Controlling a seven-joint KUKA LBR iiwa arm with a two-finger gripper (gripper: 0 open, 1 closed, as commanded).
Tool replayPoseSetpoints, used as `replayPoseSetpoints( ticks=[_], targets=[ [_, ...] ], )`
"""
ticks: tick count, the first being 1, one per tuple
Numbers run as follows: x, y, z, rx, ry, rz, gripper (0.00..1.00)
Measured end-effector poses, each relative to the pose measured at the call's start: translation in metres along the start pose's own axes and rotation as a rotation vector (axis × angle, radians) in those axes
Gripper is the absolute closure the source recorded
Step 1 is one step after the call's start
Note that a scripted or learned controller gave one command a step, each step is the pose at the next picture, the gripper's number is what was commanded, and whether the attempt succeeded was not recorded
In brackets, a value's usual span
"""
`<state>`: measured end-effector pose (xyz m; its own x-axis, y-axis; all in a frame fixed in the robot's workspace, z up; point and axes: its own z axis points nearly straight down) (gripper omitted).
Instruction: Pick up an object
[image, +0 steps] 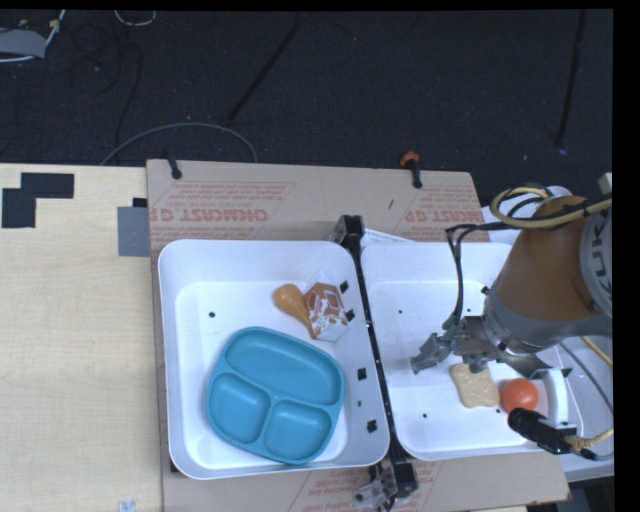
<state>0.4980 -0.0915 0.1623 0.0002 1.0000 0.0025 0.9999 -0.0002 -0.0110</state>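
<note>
In the right bin, my gripper hangs low over the white floor near the middle, with nothing visibly held. Just right of it lies a flat tan bread-like piece, partly under the wrist. A red-orange ball sits beside that piece, toward the bin's right wall. The left bin holds a blue divided plate, a tan drumstick-shaped toy and a brown-and-white patterned item touching it.
A black divider runs between the two bins. The arm's orange band covers the right bin's far right part. Bare floor lies in the right bin's left and near parts.
</note>
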Motion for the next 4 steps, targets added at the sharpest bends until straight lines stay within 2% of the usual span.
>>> replayPoseSetpoints(
  ticks=[1,2,3,4],
  targets=[
    [-0.004,-0.002,0.044,-0.002,0.0,0.0,0.0],
    [-0.005,-0.001,0.032,-0.004,0.0,0.007,1.0],
    [-0.003,0.008,-0.016,-0.013,-0.002,-0.001,1.0],
    [-0.001,0.009,-0.058,-0.012,-0.002,-0.001,1.0]
  ],
)
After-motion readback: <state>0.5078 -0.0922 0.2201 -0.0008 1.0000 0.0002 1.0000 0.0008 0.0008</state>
